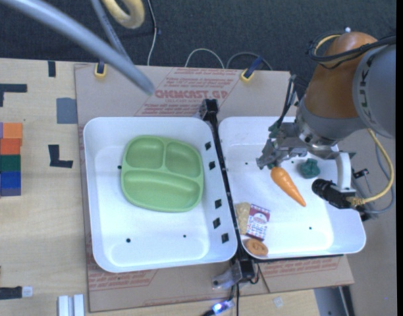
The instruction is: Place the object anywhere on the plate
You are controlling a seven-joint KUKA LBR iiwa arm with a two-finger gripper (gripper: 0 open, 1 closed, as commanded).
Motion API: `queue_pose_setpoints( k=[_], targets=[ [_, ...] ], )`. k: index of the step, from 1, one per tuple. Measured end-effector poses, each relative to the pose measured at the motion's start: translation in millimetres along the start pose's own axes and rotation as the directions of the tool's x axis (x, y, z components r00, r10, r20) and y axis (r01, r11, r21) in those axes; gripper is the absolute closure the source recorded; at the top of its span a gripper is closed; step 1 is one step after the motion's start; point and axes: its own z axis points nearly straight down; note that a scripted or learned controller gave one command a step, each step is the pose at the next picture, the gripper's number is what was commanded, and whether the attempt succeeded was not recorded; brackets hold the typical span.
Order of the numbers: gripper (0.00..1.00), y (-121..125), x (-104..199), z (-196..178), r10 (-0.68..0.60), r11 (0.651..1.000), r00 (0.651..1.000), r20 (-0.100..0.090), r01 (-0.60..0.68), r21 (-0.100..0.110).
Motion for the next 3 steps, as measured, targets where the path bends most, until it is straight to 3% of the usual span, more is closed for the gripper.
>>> queue_pose_setpoints(
  k=[3],
  targets=[
    [1.00,-34,153,19,-0.001,1.000,1.000,0.000,0.001,0.001]
  ],
)
